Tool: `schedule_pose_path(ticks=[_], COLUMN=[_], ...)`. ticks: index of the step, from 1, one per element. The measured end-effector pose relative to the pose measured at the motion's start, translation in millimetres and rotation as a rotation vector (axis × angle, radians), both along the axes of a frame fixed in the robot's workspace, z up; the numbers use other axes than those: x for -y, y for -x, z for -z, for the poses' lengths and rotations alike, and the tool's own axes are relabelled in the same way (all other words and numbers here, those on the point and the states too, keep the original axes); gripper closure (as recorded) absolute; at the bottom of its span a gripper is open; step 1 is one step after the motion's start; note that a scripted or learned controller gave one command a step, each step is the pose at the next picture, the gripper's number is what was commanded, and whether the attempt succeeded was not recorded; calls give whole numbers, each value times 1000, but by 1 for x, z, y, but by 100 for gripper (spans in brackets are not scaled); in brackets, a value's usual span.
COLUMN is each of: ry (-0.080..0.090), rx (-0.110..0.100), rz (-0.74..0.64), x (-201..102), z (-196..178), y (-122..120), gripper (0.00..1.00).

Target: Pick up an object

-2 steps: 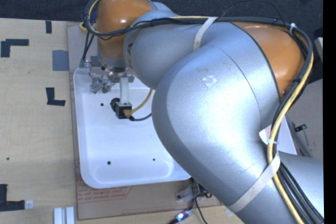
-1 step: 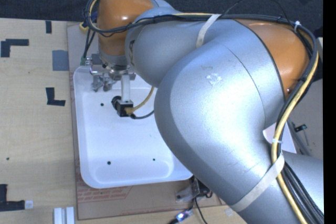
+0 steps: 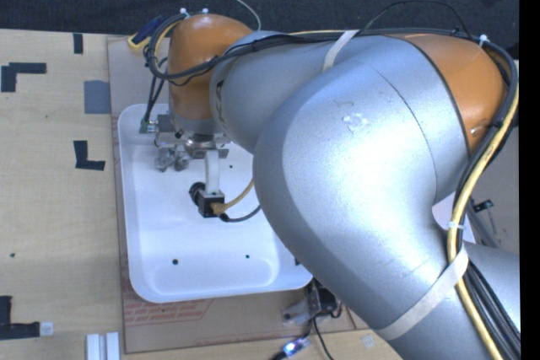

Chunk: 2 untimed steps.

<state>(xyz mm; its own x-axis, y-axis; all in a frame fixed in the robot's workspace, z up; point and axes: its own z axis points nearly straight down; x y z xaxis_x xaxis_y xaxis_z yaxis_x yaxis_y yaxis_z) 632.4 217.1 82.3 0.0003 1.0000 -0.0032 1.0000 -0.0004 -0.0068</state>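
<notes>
Here, we are looking down as the grey arm (image 3: 363,164) is reaching in from the right across a white bin (image 3: 152,257). Its orange band (image 3: 202,55) and gripper (image 3: 179,154) are hanging over the bin's far end. We are unable to tell whether the gripper is open or closed. The arm's bulk is covering much of the bin, so we cannot tell where any object is lying.

You see the arm (image 3: 363,181) reaching in from the right and covering much of the view. Its gripper (image 3: 175,158) sits over the upper end of the white bin (image 3: 137,215), near the left wall. Two small dark dots (image 3: 175,260) mark the bin floor lower down. Black marks (image 3: 84,156) show on the bench (image 3: 51,215) to the left.
</notes>
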Motion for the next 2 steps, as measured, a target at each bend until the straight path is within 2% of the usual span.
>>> schedule_pose_path(ticks=[1,2], ry=[-2,-1], rx=[2,2], rz=[-3,-1], x=[-17,-15], z=[-1,-1], y=[27,44], gripper=[100,100])
